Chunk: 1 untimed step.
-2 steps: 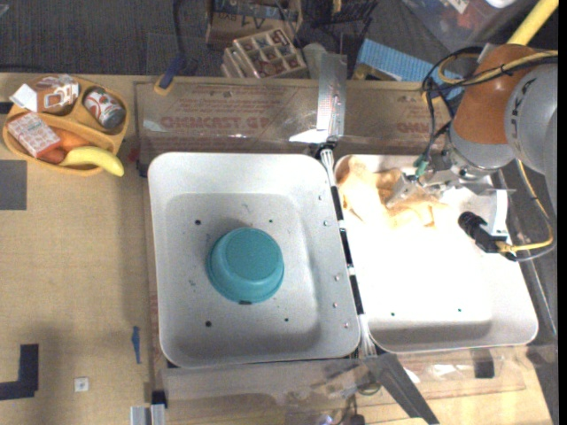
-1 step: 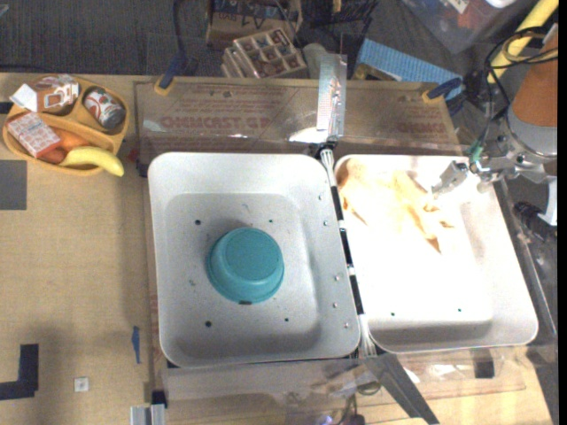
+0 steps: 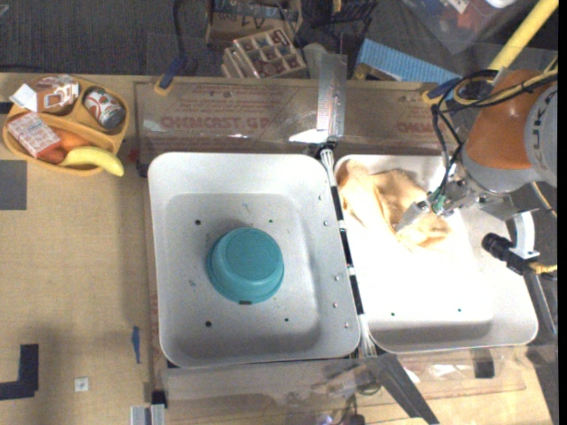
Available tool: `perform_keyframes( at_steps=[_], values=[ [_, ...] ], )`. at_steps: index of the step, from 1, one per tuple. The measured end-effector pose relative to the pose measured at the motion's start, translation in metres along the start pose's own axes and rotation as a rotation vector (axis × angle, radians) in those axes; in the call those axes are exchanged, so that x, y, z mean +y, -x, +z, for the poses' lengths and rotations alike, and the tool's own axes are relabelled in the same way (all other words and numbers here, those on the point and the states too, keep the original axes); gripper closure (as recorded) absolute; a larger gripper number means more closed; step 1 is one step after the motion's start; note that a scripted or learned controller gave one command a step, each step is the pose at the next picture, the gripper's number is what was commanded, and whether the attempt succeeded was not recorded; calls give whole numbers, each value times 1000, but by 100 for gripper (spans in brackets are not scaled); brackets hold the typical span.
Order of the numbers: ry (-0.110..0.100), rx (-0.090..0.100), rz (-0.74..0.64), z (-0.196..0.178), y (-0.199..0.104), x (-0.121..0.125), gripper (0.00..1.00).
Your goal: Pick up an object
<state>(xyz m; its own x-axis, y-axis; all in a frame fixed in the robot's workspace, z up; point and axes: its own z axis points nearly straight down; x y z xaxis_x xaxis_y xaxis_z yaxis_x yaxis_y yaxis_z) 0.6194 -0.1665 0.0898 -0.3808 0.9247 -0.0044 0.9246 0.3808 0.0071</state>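
One tan cloth (image 3: 387, 200) lies crumpled under the tool (image 3: 416, 217), whose finger state I cannot tell.

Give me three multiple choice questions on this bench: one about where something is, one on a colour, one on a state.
1. Where does the bowl lie?
A. left bin
B. right bin
C. on the bench
2. What colour is the bowl?
A. red
B. teal
C. black
3. How does the bowl sit?
A. upside down
B. on its side
C. stacked on the cloth

Answers: 1 A, it lies in the left bin, while the tool is over the cloth in the right bin. 2 B, its surface is teal. 3 A, its flat base faces up.
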Motion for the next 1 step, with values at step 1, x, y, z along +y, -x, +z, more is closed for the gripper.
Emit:
perform_keyframes(
  at_steps=[1],
  values=[
    [6,-2,4,-12,1,1,100]
  ],
)
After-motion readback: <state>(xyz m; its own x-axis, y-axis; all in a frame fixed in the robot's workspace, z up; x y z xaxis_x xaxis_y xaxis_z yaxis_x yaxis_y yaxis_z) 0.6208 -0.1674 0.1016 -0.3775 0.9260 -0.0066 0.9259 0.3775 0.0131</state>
